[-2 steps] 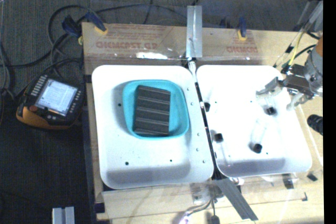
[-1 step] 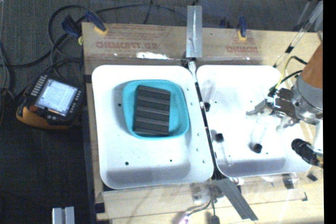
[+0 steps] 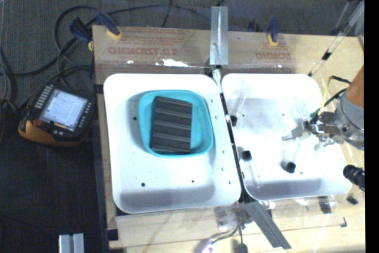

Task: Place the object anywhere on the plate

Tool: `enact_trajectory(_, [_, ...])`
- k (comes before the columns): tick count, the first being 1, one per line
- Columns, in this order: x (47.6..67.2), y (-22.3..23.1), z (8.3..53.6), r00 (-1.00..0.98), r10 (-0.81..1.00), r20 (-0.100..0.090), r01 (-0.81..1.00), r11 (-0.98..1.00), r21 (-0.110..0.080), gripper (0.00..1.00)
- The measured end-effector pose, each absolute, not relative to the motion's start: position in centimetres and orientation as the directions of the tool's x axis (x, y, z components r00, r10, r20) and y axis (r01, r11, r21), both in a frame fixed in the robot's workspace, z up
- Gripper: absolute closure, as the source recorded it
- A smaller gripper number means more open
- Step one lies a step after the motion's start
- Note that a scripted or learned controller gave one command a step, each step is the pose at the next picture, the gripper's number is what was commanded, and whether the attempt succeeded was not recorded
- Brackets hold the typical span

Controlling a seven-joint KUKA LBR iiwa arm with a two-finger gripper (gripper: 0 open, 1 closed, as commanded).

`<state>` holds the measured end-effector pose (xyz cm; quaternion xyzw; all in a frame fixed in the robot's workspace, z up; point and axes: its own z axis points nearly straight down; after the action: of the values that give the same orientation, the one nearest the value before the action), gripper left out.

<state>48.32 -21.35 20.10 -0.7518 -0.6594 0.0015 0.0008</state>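
Observation:
A teal plate (image 3: 204, 127) lies in the left bin (image 3: 172, 189). On the plate rests a dark grey ribbed block (image 3: 172, 124), lying flat and slightly tilted, well inside the rim. My gripper (image 3: 303, 131) hangs over the right side of the right bin (image 3: 260, 109), far from the plate and the block. The arm comes in from the right edge behind it.
A small dark item (image 3: 289, 167) sits on the right bin's floor, below the gripper. A metal divider (image 3: 228, 127) runs between the bins. A handheld pendant (image 3: 58, 112) and cables lie on the floor to the left of the bench.

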Motion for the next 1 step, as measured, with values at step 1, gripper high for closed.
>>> enact_trajectory(1, [48.38, -21.78, 9.69, 0.091, 0.996, 0.000, 0.996, -0.091, -0.001, 0.00])
